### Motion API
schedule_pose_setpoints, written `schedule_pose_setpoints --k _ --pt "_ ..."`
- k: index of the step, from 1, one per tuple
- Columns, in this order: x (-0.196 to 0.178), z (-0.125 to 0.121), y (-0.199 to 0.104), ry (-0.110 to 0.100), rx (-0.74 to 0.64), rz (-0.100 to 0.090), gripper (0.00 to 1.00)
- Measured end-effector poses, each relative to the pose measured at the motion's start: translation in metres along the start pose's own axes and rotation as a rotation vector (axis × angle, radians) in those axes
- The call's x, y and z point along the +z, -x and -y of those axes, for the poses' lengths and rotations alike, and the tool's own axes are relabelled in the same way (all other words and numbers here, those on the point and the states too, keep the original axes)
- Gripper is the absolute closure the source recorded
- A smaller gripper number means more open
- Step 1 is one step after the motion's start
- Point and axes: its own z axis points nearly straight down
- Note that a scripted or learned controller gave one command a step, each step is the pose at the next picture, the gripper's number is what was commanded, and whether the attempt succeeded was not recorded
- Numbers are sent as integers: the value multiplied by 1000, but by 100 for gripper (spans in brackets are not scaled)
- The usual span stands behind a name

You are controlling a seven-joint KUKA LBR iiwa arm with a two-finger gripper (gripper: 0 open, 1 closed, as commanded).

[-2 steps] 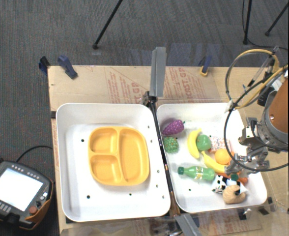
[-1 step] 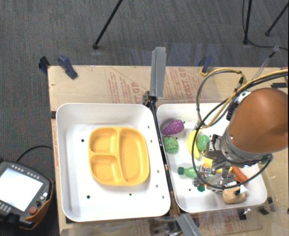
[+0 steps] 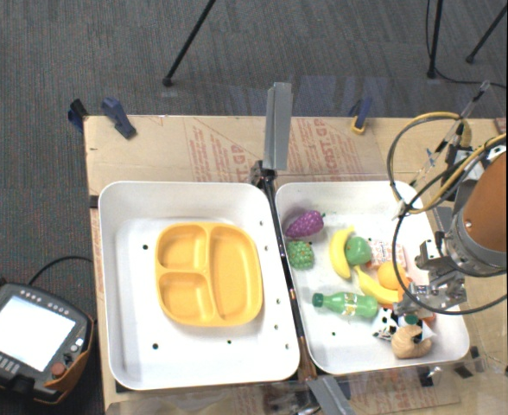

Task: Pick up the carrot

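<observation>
1. Two white bins sit side by side on the bench; the left bin (image 3: 133, 232) holds a yellow divided plate (image 3: 209, 273) lying flat near its middle
2. The right bin (image 3: 323, 346) holds the toy food: purple grapes (image 3: 305, 224) near the dividing edge, a bumpy green fruit (image 3: 301, 254) just below them, a banana (image 3: 339, 254) with a green pepper (image 3: 358, 250) touching its right side, and a green bottle (image 3: 347, 304) lying on its side
3. The carrot (image 3: 390, 275) looks to be the orange piece at the right of that bin, beside a second yellow banana (image 3: 375, 287) and partly hidden by the arm's end
4. The arm (image 3: 494, 219) reaches in from the right, and the gripper (image 3: 428, 299) hangs low over the bin's right side, just beside the carrot
5. Whether the gripper is apart or together cannot be told from this slant, and nothing is seen clamped in it
6. A tan lump (image 3: 409, 342) and a small black-and-white toy (image 3: 387, 327) lie near the bin's front right corner, just under the gripper
</observation>
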Motion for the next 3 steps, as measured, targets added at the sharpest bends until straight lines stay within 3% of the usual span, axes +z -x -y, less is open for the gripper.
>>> schedule_pose_setpoints --k 1,2,3 --pt "-21 -4 -40 -3 -259 2 100" --pt "5 -9 -13 1 -791 4 100" --pt "22 75 -10 -1 -662 5 100"
